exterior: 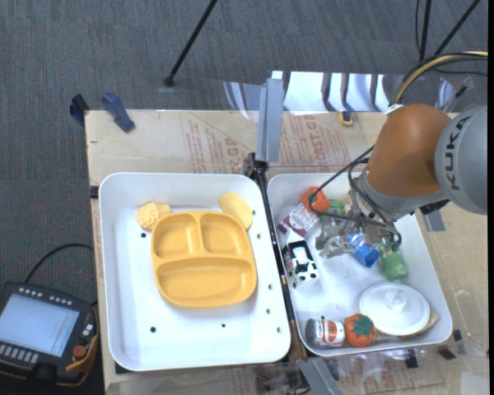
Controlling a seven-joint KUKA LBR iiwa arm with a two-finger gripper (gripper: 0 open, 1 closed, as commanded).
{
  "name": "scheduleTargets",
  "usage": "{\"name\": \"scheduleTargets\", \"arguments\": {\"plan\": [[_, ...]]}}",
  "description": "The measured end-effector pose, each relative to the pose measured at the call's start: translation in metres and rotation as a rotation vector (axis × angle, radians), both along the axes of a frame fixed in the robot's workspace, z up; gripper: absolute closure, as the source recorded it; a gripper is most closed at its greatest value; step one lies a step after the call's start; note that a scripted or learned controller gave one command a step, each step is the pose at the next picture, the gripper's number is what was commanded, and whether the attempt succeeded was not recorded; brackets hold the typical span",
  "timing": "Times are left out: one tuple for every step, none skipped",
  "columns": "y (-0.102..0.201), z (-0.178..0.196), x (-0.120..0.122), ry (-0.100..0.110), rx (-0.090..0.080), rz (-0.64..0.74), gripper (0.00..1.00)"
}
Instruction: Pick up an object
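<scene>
Orange-banded, the grey arm hangs its metal gripper [346, 241] low in the right white plastic bin [440, 290], beside a small blue block [367, 253]. Whether it grips anything, I cannot tell. A yellow divided plastic tray [202, 257] lies in the left white bin [123, 303].

Gripper [354, 241] blurred against clutter, finger state unreadable. Arm [445, 159] cut off at right edge. Handheld screen controller [33, 332] cropped at lower left. Blue block [366, 253] partly hidden beneath gripper. Small can [325, 332] label too small to read.
</scene>
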State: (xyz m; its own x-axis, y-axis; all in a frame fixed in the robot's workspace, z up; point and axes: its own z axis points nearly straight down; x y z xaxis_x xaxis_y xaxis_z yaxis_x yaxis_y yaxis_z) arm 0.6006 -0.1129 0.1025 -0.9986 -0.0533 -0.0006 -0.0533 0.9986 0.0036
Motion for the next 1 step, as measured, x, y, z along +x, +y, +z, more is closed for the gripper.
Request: {"name": "scheduleTargets", "arguments": {"plan": [[0.0004,0.0000,0.0001,0.000,0.000,0.001,0.00]]}}
